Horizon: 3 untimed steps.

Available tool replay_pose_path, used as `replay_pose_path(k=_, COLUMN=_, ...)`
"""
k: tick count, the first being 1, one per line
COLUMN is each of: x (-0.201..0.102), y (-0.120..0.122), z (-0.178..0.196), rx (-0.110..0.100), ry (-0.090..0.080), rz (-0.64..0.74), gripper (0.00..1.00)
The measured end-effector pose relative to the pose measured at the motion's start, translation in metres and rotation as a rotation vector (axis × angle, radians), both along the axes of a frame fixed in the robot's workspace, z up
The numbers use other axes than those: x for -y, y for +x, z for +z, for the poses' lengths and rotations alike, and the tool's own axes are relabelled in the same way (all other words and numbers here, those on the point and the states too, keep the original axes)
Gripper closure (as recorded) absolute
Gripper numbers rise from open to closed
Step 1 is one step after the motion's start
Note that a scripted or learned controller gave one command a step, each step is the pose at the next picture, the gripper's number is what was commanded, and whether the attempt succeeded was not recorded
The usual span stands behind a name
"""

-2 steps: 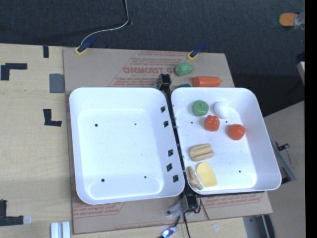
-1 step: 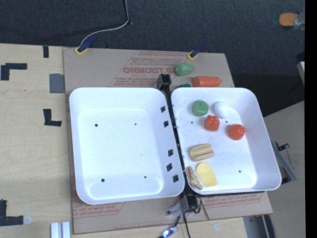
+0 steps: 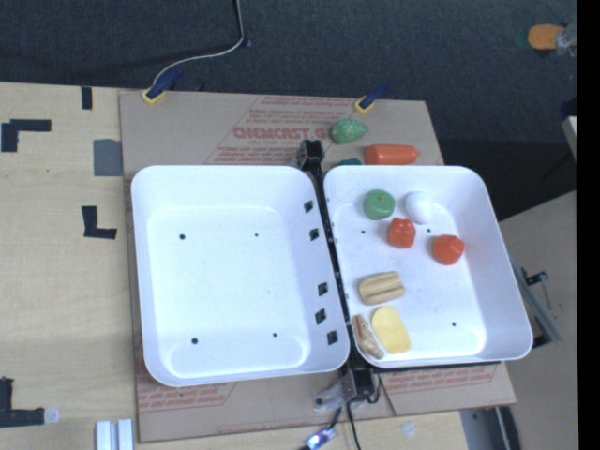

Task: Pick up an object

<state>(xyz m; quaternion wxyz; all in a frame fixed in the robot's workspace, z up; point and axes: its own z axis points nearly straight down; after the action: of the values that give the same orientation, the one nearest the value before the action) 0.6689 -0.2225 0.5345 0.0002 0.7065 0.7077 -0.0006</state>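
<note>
The right bin (image 3: 497,251) holds several small toy foods. Toward its far side lie a green round piece (image 3: 379,203) and a white egg-like piece (image 3: 417,204). Two red pieces sit further in, one (image 3: 401,233) near the middle and one (image 3: 447,248) to its right. Near the front lie a tan bread-like roll (image 3: 381,287), a yellow piece (image 3: 390,330) and a small brown-and-cream piece (image 3: 366,337) against the bin's left wall.
The left bin (image 3: 225,345) stands beside the right one on a brown board (image 3: 272,134). Behind the bins on the board rest a green piece (image 3: 348,130) and an orange-red carrot-like piece (image 3: 390,155). A cable (image 3: 211,56) runs across the dark floor behind.
</note>
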Motion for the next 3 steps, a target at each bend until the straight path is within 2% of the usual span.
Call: replay_pose_path(k=3, x=-0.0001, y=0.0, z=0.0, rx=0.0, ry=0.0, rz=0.0, gripper=1.0)
